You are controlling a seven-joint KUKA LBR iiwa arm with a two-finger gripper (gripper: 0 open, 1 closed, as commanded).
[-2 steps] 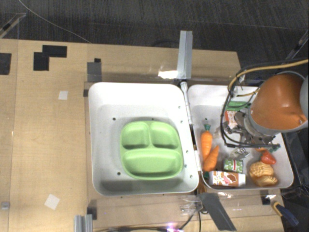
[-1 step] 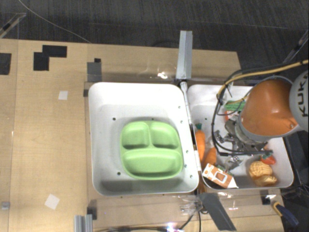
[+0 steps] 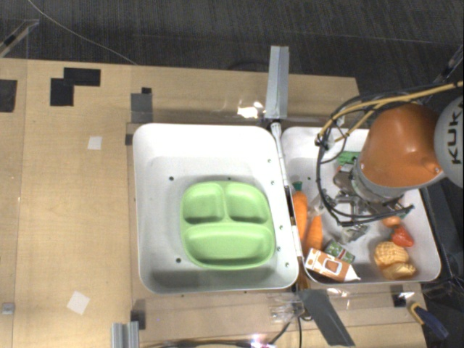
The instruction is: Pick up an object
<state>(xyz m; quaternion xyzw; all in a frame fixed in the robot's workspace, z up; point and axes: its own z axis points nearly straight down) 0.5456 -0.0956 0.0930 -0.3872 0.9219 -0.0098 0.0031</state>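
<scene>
Camera view: two shallow white bins are seen side by side on a wooden bench (image 3: 65,216). The left bin (image 3: 156,151) is occupied by a green divided plate (image 3: 227,222), set flat near its middle, three compartments facing up.

The right bin (image 3: 301,147) is entered by the arm from the right; its orange band (image 3: 395,147) is seen over the far-right part of the bin, with black and yellow cables (image 3: 333,122) looped on its left. The gripper (image 3: 357,220) is lowered into the middle of the right bin, largely hidden under the wrist and cables; whether it is open or closed cannot be told, and nothing is seen held.

Candidate objects are all in the right bin. Two orange carrots are laid along the left wall: one (image 3: 299,209) against the wall, the other (image 3: 314,230) just right of it and nearer. A small orange-and-white carton (image 3: 330,264) is at the near-left corner, with a small green packet (image 3: 338,251) touching its far side. A yellow waffle-like pastry (image 3: 391,256) is at the near right, and a red-orange item (image 3: 401,235), type unclear, is just beyond it. A green item (image 3: 349,158) is partly hidden under the arm at the far side.

A grey metal post (image 3: 277,82) is fixed beyond the gap between the bins.
</scene>
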